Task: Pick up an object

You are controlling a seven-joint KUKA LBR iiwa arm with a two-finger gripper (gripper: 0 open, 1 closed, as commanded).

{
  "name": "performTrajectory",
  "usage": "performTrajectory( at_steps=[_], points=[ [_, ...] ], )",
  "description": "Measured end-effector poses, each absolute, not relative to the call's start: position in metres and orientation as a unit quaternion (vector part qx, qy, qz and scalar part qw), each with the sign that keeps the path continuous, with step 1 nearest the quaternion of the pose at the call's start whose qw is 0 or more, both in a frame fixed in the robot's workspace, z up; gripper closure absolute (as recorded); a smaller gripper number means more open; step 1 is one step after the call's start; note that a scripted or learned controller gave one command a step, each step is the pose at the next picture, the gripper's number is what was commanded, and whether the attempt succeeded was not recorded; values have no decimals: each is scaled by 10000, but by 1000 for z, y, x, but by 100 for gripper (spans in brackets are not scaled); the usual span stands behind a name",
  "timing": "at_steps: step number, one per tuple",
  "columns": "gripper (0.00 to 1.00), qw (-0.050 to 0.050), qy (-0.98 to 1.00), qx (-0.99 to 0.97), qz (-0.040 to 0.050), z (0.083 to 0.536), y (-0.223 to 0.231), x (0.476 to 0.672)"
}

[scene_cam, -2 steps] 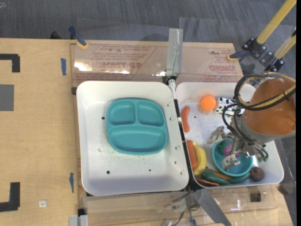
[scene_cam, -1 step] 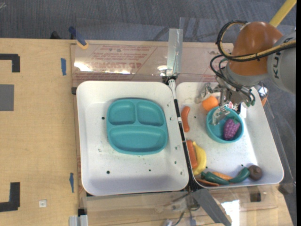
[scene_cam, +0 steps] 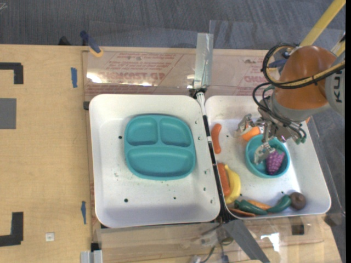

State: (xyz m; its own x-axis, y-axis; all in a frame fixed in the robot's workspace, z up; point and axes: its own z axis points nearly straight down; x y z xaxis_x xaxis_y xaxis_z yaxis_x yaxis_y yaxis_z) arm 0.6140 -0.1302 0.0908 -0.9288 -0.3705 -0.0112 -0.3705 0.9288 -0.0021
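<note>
End effector [scene_cam: 267, 147] is hovering over the teal bowl [scene_cam: 267, 156] in the right bin [scene_cam: 318, 169], can't tell how open it is. I'd drop straight onto the purple grapes [scene_cam: 276, 161] inside, which run diagonally, long axis toward the bin's near-left corner.

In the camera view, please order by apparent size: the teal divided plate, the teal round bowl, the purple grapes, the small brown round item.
1. Teal divided plate
2. Teal round bowl
3. Purple grapes
4. Small brown round item, though close to the grapes in size.
</note>
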Motion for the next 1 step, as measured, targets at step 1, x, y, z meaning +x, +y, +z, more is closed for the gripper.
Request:
performTrajectory(
  at_steps=[1],
  points=[
    [100,145,9821,-1880,-37,109,-131,620]
  ],
)
